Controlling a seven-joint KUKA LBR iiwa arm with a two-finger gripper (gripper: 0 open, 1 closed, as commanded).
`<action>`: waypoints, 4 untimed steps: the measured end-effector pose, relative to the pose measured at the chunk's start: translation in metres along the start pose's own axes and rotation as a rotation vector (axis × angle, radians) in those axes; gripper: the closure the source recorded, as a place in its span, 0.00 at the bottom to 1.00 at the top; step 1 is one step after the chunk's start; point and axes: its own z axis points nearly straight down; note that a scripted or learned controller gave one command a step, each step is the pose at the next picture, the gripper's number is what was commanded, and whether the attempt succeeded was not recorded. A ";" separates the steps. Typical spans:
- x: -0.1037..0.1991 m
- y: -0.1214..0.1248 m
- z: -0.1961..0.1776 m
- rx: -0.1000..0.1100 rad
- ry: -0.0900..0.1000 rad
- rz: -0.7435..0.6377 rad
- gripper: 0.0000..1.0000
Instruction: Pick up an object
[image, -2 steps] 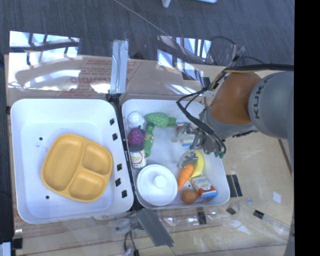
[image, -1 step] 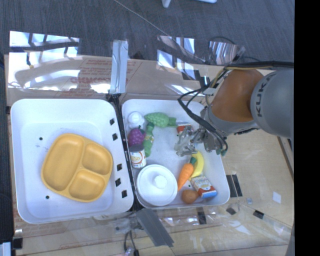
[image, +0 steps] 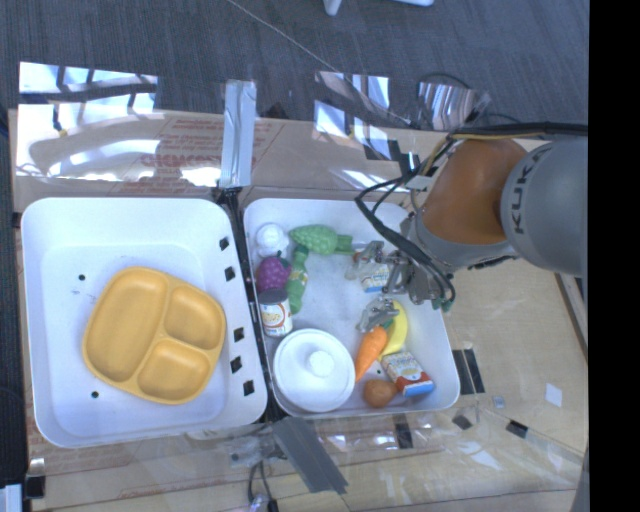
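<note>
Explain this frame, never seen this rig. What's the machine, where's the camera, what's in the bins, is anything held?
One camera looks down at a slant on two white bins. The grey-and-orange arm is a robot reaching in from the right; its gripper hangs over the right bin.

The left bin has a yellow tray. The right bin has a white bowl, carrot, banana, grapes, a green toy, a small jar and a carton.

I can't tell whether anything is held.

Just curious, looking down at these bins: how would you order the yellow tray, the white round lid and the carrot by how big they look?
Largest to smallest:
1. yellow tray
2. white round lid
3. carrot
</note>
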 end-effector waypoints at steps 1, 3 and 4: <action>0.074 0.017 0.023 -0.002 0.009 0.095 0.00; 0.072 0.019 0.012 -0.002 0.006 0.086 0.00; 0.070 0.020 0.001 -0.001 0.003 0.079 1.00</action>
